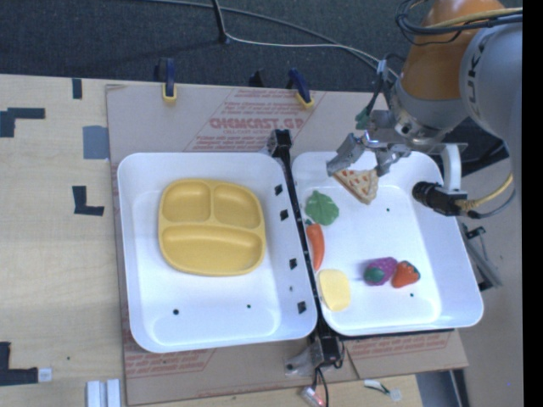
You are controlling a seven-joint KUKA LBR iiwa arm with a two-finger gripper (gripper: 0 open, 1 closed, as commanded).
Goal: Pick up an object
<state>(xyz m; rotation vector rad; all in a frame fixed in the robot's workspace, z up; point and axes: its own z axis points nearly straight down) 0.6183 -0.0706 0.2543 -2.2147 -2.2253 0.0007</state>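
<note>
The gripper [366, 161] is seen over the far part of the right bin [441, 299], where the grey arm [475, 49] reaches in from the right. Its two fingers are spread apart. Just under them a toy pizza slice [358, 182] is seen, tan with red dots. The slice looks a little raised and seems to touch the tips, but it cannot be told for sure that it is squeezed between them (the jaws look too wide for a real grip).

So the pick is judged as not finished. The gripper has been brought to a thing, and that is the part done. What is left is to close on the slice and lift it free of the bin.

The other toys are lying on the floor of the same bin. A green leafy piece [321, 208] and a carrot [316, 244] are found by the middle wall. A yellow piece [334, 290] is set near the front. A purple toy [379, 270] and a strawberry [405, 274] are placed side by side, touching.

In the left bin [140, 312] a yellow tray [210, 227] with three parts is laid flat.
</note>
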